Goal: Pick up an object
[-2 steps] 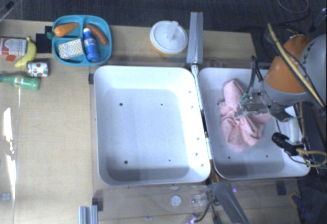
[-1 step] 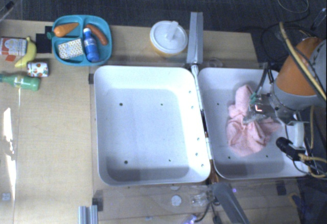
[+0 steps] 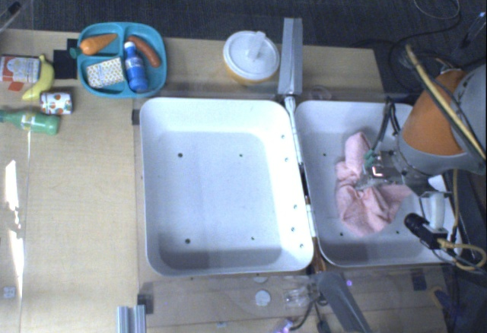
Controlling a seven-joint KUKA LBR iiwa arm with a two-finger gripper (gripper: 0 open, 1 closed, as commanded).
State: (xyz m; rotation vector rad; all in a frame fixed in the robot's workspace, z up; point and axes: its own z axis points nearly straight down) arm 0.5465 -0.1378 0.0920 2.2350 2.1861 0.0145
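Down in the right bin [image 3: 329, 172], the gripper [image 3: 374, 172] sits on the crumpled pink cloth [image 3: 364, 198], and whether it is clamped or spread, I cannot tell. No writing reads anywhere; the small can [image 3: 55, 103] label is blurred.

No text, brand name or number could be read anywhere in the view. The small can [image 3: 55, 103] on the bench at the far left had a printed label with red and green marks, but it was too small and blurred to read. The white and red carton [image 3: 18, 68] beside the banana [image 3: 39, 79] also showed printing, equally unreadable.
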